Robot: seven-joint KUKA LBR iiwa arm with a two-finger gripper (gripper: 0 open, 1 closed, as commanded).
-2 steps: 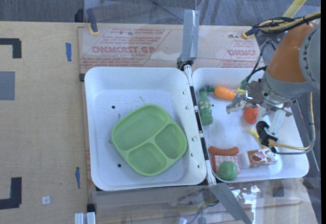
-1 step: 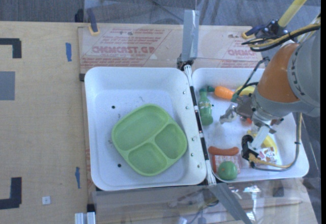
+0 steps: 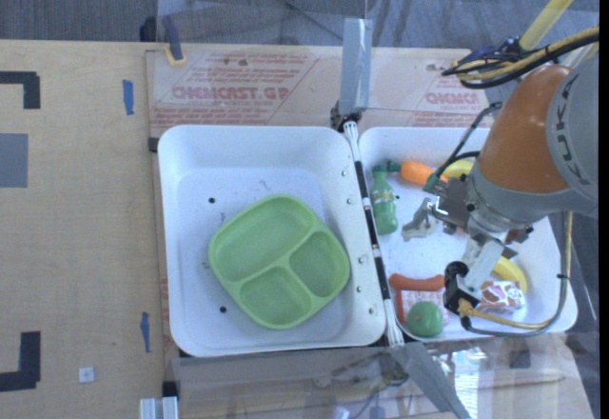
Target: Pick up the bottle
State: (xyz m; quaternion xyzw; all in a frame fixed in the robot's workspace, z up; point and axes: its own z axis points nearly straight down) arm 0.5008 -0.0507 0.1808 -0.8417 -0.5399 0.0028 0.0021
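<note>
Probably a lab: taped bench (image 3: 76,217), cables (image 3: 495,60)

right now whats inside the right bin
In the right bin: a green bottle by the left wall, a carrot, a red sausage, a green ball, a banana. The arm covers the bin's middle and right.

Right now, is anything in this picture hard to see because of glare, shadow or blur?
In the camera view, light is even and mostly sharp; the green bottle and green plate read clearly. Clear plastic along the bench's near edge gives pale reflections. The arm hides part of the right bin.
</note>
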